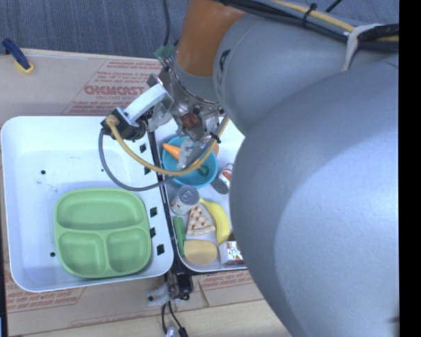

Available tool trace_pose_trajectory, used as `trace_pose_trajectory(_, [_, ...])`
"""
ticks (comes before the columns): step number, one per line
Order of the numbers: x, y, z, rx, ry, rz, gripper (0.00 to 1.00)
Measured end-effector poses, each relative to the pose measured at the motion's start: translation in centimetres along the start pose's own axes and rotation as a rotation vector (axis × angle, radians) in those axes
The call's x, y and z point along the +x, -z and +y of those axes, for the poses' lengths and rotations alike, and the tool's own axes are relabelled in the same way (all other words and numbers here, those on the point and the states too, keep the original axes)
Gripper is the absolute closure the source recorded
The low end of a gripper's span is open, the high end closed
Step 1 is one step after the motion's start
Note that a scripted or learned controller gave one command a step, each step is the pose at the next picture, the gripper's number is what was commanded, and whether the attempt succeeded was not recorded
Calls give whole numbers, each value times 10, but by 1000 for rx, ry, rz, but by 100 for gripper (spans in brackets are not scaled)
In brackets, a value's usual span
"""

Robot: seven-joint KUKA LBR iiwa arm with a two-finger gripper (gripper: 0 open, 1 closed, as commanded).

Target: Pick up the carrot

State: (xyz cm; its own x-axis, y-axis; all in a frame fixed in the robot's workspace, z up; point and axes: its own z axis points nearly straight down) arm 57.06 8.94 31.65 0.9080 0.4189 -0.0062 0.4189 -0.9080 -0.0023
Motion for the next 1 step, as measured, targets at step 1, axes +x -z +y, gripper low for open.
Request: trace_pose_trajectory(1, [32,-192,-1,1,-194,-23,0])
